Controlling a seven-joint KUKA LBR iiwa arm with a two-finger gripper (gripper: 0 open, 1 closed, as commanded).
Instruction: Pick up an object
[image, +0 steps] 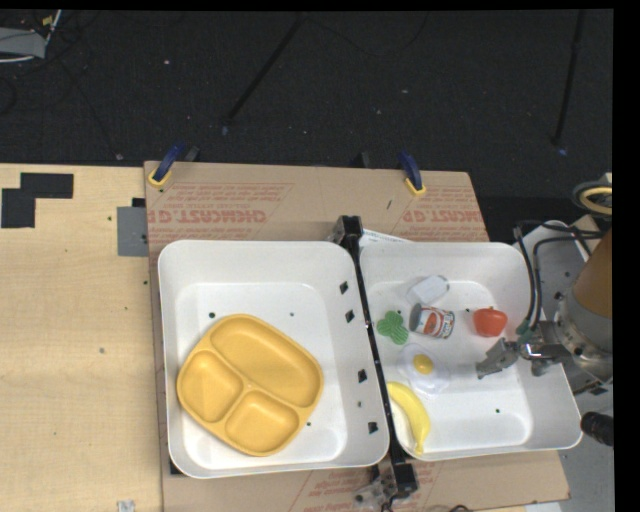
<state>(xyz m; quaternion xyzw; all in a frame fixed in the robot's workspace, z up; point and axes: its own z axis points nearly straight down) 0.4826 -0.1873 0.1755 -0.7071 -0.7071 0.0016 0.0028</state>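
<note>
Nearest the camera, at the front of the right bin (545, 425), a banana (411, 414) lies by the divider, curving toward the front wall. Just behind it sits a small yellow ball (423, 364). Farther back, a green leafy toy (392, 327) rests close to the divider, and beside it a small can (433, 322) with a red and white label lies on its side. A clear plastic cup (431, 291) lies just behind the can, touching or nearly touching it. A red tomato-like toy (489, 321) sits to the right of the can, apart from it.

The fingers (497, 360) reach in over the right side of this bin, low and near the red toy but not touching it. They are spread apart, with nothing between them. Behind them, at the right edge, the wrist and its orange band (598, 280) show, with black cables looping above.

In the left bin (250, 265), a yellow tray (250, 383) with three compartments lies flat. Both bins sit on a cardboard sheet (300, 205) held by two clamps (411, 173) at its far edge, on a pale wooden counter (70, 350).
</note>
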